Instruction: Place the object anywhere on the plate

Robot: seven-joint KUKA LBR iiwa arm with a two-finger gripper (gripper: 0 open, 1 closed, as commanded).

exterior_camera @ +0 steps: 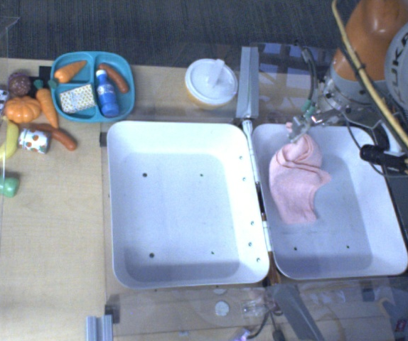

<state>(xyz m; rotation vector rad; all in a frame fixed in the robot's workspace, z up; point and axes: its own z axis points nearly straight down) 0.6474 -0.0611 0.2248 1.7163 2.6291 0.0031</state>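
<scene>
Pink, soft and crumpled, the terry cloth lies in the right-hand white bin, its upper corner drawn up into a peak at the gripper; the small metal fingers look pinched on that corner, so I judge it gripped, though only by an edge. To do this lift well the arm should rise slowly and straight, since a hold this thin could slip as the cloth's weight comes off the floor. Left of the cloth, the larger white bin shows only its bare floor. Further left, a teal divided plate holds toy food and a blue bottle.
</scene>
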